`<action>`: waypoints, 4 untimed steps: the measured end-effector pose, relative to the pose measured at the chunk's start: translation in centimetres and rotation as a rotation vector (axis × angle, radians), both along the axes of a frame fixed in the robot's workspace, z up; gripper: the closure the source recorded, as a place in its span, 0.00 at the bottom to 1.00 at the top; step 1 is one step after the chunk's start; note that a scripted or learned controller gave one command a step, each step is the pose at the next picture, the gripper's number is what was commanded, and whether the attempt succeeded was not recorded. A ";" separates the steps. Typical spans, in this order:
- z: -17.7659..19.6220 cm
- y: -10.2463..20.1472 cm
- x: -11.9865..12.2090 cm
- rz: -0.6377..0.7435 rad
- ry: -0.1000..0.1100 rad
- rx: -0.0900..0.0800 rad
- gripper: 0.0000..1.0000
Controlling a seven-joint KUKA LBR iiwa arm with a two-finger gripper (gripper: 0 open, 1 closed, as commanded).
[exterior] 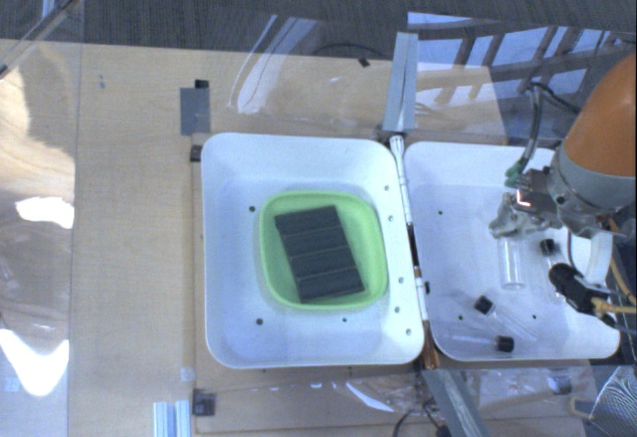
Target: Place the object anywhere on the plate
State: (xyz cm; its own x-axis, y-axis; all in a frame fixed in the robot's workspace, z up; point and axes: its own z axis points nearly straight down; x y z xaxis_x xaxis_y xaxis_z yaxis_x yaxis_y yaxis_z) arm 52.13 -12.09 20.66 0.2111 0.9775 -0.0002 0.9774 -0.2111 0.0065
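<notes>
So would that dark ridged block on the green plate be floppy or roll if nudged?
Probably neither. The dark ridged block lies flat with straight edges, so it looks stiff; its flat rectangular shape suggests sliding, not rolling. The green plate has a raised rim that might stop it.

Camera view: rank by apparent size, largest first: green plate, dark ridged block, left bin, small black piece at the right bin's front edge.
1. Left bin
2. Green plate
3. Dark ridged block, lying on the plate
4. Small black piece, in the right bin
No close calls.
</notes>
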 end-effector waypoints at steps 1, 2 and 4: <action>-0.9 7.4 1.7 0.117 0.002 0.001 1.00; 1.1 13.3 4.8 0.361 0.000 -0.001 1.00; 2.1 9.6 3.5 0.354 0.000 -0.001 0.00</action>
State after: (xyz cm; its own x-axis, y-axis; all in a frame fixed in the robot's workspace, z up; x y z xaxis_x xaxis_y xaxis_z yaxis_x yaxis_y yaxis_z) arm 55.66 -2.50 22.74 -0.1412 0.9900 -0.0010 0.9900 0.1412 0.0067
